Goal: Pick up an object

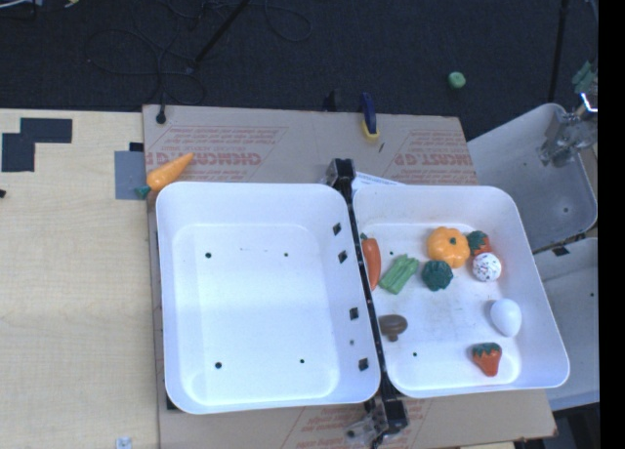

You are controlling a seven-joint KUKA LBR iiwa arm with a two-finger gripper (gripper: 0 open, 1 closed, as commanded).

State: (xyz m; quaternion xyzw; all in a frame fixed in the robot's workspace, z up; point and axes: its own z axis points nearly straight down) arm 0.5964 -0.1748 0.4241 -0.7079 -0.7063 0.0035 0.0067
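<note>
Along the right bin (532, 242) we log an orange pumpkin (447, 245), dark broccoli (437, 275), speckled ball (486, 266), white egg (505, 316), strawberry (487, 358), green pod (397, 273) and brown piece (393, 325). Beyond the left bin (176, 242), a carrot (168, 172) lies on cardboard (254, 149).
</note>
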